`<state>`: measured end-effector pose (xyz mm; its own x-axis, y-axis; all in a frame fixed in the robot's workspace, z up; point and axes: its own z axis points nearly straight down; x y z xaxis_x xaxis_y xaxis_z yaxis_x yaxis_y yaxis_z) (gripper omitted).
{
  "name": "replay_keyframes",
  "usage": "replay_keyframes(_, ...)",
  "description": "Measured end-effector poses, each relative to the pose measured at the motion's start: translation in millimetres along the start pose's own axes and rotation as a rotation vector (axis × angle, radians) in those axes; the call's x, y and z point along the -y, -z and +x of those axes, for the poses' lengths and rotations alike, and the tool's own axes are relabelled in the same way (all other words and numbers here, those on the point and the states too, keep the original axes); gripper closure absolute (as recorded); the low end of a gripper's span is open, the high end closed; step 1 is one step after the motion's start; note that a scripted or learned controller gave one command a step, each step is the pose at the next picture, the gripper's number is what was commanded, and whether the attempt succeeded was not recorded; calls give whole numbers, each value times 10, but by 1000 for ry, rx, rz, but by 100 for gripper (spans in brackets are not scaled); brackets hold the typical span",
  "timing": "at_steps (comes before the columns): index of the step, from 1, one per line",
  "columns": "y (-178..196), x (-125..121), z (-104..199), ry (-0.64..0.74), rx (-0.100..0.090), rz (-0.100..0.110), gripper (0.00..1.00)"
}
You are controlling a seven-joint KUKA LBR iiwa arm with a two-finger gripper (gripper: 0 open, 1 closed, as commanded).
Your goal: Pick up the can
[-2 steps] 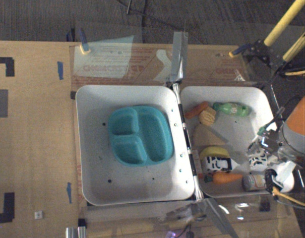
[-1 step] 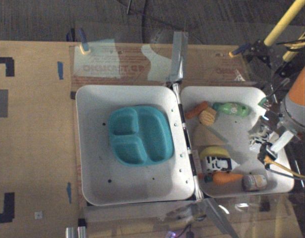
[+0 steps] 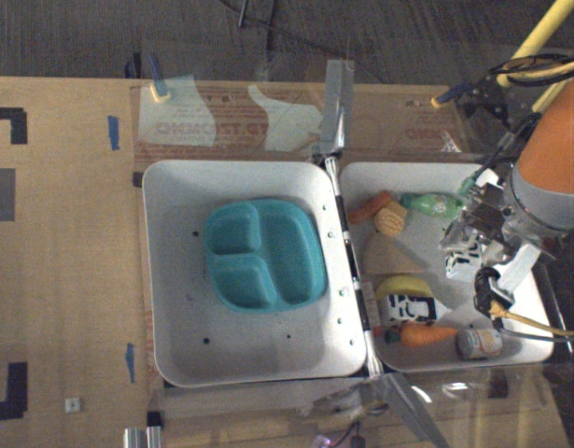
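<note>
Can lies on its side at the near edge of the right bin, toward the near-right corner. Grey body, pale label. Just left of it: a carrot, tip pointing at the can, nearly touching. Behind the carrot, a yellow item with a black-and-white patch under it. Far side of the same bin: green bottle, a corn-like piece and an orange-red piece bunched near the divider.

Gripper hangs over the right side of that bin, above and behind the can, apart from it. Can't tell if it's clenched or released; nothing visibly grasped.

Left bin holds one teal divided plate, three compartments, sitting about mid-bin. Both bins sit side by side on the cardboard-topped bench.
</note>
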<state>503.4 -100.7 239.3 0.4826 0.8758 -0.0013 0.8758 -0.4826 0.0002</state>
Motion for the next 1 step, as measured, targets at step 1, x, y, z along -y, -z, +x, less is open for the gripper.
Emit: replay_keyframes(1,252,-388,512,-208,1,1,100)
